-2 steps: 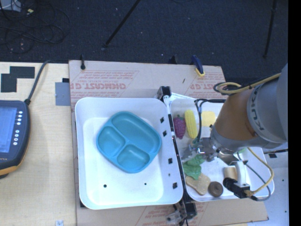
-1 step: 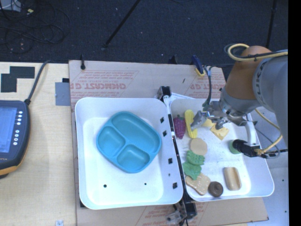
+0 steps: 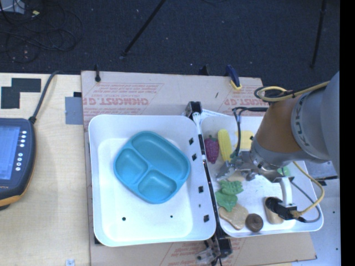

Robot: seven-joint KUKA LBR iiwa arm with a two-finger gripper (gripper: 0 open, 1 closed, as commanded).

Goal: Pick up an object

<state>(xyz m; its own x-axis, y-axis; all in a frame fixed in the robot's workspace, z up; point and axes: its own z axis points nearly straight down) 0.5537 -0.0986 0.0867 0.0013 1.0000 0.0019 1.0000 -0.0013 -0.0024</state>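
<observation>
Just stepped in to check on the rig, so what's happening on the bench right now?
The arm reaches over the right bin, its gripper low among small toy foods: a yellow corn cob, a purple piece, a green leafy piece and a brown round piece. Nothing is visibly held. The left bin holds a blue divided plate.

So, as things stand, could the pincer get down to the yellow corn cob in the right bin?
Probably yes. The corn cob lies uncovered near the right bin's far edge, just left of the arm's wrist. A purple toy sits close beside it and could crowd the grasp.
</observation>
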